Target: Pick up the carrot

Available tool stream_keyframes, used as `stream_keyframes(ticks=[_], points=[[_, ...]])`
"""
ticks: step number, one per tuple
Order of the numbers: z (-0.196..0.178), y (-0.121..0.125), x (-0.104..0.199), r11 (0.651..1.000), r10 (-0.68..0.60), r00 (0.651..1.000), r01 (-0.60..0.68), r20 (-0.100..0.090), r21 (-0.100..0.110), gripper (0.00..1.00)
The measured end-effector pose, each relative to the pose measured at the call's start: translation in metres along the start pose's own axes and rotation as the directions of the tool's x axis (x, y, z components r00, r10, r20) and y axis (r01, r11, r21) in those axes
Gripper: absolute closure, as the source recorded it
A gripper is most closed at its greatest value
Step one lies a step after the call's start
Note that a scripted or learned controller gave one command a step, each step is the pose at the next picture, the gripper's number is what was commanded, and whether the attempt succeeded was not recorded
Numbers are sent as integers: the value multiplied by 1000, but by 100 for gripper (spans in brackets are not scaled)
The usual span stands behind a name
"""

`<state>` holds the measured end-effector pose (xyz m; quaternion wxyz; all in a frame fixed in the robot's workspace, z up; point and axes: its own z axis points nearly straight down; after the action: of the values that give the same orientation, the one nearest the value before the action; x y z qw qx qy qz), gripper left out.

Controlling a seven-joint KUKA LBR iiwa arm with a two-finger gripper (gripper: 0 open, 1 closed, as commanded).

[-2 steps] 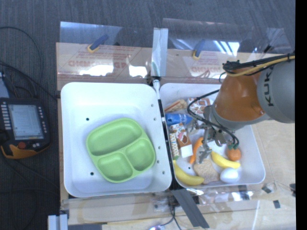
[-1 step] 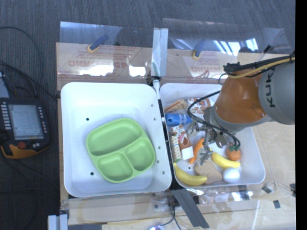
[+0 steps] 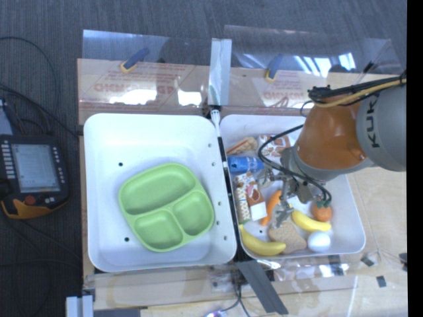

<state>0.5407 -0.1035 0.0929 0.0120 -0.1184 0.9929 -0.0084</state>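
Observation:
The carrot [image 3: 272, 206] is a small orange piece lying in the middle of the right bin [image 3: 353, 233], among other toy foods. My gripper [image 3: 288, 203] reaches down from the grey arm with the orange band [image 3: 330, 140]. It sits right against the carrot's right side, low over the bin floor. Part of the carrot is hidden behind the gripper, and I cannot make out whether it is held.
Around the carrot lie two bananas [image 3: 262, 244] [image 3: 310, 222], a slice of bread [image 3: 288, 236], a white egg [image 3: 318, 241], a small orange fruit [image 3: 322, 212], a blue can [image 3: 243, 164] and snack packets [image 3: 250, 194]. The left bin [image 3: 106, 144] holds a green divided plate [image 3: 167, 206].

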Motion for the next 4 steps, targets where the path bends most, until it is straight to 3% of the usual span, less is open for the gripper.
stream_keyframes(ticks=[1, 2, 3, 4], points=[[-1, 6, 23, 1000, -10, 1000, 10, 1, -1, 0], [-12, 7, 21, 1000, -13, 1000, 13, 4, -1, 100], [-161, 43, 18, 996, 92, 996, -93, -10, -14, 100], [-166, 43, 19, 996, 93, 996, -93, -17, -16, 100]])
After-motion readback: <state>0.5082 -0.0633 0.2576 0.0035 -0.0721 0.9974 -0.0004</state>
